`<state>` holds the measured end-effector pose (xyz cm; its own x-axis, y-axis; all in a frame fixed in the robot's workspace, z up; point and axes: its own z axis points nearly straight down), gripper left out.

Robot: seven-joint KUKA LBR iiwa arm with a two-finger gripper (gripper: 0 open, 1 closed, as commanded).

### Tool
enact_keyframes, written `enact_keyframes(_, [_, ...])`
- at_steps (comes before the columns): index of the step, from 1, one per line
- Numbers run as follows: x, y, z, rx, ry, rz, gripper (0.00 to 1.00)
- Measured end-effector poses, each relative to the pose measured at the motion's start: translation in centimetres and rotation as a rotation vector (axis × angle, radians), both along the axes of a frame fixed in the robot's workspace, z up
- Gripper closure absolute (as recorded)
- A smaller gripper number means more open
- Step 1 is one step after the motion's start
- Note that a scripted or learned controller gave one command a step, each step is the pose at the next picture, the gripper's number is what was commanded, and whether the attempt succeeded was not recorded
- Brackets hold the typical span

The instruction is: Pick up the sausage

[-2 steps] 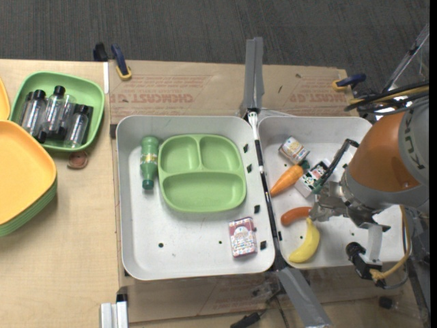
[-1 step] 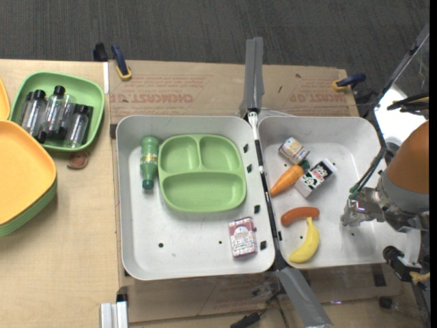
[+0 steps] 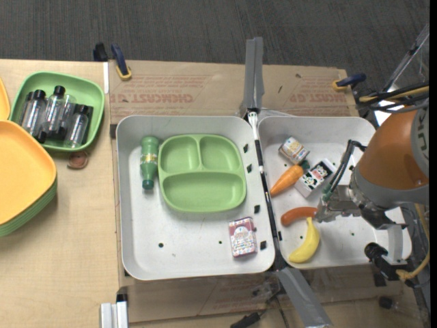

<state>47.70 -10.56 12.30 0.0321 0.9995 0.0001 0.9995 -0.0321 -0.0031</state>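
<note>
The sausage [image 3: 298,215] lay on the floor of the right bin [image 3: 355,130], close to the wall that parted it from the left bin [image 3: 130,203]. Taking the sausage as landmark: the banana [image 3: 306,244] lay just below it, its upper tip almost touching the sausage's right end; the carrot [image 3: 287,179] lay above it, slanting up to the right; a black-and-white carton [image 3: 316,177] sat up and to the right, beside the carrot's tip; a small tan box [image 3: 294,149] stood farther up still.

The claw [image 3: 323,209] hung just to the right of the sausage's right end, under the grey and orange arm [image 3: 399,161]. Whether its fingers stood wide or narrow could not be told, and nothing could be seen held between them.

Left of the sausage, across the dividing wall, a red-and-white packet [image 3: 242,237] lay nearest. A green divided plate [image 3: 202,171] sat up and to the left, with a green bottle [image 3: 149,160] beyond it at the plate's far side.
</note>
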Motion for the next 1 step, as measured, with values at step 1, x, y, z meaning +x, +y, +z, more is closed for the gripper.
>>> enact_keyframes(1, [2.22, -2.62, -3.29, 0.0, 0.001, 0.016, 1.0])
